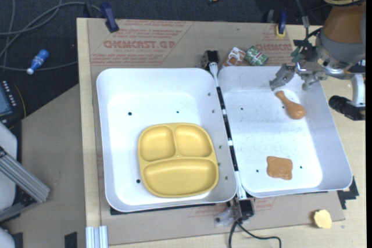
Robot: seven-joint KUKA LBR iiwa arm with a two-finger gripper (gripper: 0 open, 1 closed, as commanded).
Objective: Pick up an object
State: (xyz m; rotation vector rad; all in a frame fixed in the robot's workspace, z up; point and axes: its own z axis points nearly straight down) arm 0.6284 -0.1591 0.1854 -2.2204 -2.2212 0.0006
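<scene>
Just below the tool (295, 75), fingers spread apart and gripping nothing, lies the drumstick (290, 104) in the right bin (334, 142); long axis runs far-left to near-right.

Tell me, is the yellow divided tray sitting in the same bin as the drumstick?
No, the yellow divided tray lies in the left bin, while the drumstick lies in the right bin.

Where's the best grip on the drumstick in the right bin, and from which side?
Likely the narrow handle end of the drumstick, not the bulbous end. It lies flat, slanting from upper left to lower right, thin end nearest the gripper. Come straight down from above, fingers closing across the shaft; bare floor of the right bin on both sides leaves room.
</scene>
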